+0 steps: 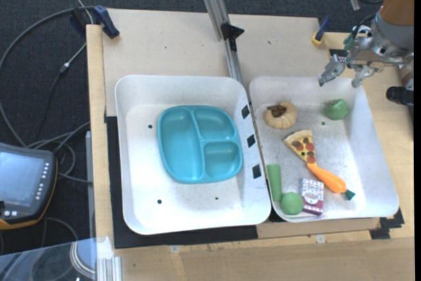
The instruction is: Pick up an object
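You are looking down on two white bins set side by side on the bench. The gripper (pixel 343 73) hangs over the far edge of the right bin (pixel 380 161), near its far right corner, and its two fingers stand spread apart with nothing between them.

Just below it, close to the right bin's far edge, lies a small green apple-like fruit (pixel 337 109) (the nearest object to the fingers, though not touching them). Toward the far left corner of that bin you see a brown pastry-like toy (pixel 280 115). A toy pizza slice (pixel 301 145) lies near the middle, and an orange toy carrot (pixel 327 179) lies just beyond its tip toward the near edge. Along the near edge sit a small red and white carton (pixel 313 196), a green ball (pixel 291 203) touching it, and a green cylinder (pixel 273 177) by the left wall.

The left bin (pixel 131 141) carries a teal divided plate (pixel 198 143) around its middle.
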Controlling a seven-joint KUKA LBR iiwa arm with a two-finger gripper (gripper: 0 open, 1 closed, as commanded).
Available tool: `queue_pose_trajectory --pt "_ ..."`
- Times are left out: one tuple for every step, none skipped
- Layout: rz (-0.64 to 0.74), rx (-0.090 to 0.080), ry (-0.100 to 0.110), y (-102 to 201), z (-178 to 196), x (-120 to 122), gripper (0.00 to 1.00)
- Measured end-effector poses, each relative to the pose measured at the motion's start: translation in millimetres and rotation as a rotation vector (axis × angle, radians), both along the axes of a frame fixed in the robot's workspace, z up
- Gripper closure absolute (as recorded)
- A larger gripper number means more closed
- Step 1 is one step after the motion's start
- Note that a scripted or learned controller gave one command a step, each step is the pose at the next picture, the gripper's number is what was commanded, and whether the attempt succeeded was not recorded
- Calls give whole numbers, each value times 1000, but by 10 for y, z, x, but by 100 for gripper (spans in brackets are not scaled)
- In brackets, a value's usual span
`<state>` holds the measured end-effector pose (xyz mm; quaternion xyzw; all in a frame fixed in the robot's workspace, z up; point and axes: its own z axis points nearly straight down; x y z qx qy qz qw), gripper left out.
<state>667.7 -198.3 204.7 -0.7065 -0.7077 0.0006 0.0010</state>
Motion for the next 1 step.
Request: queue_pose_trajectory --pt "0 -1 0 -1 1 0 0"
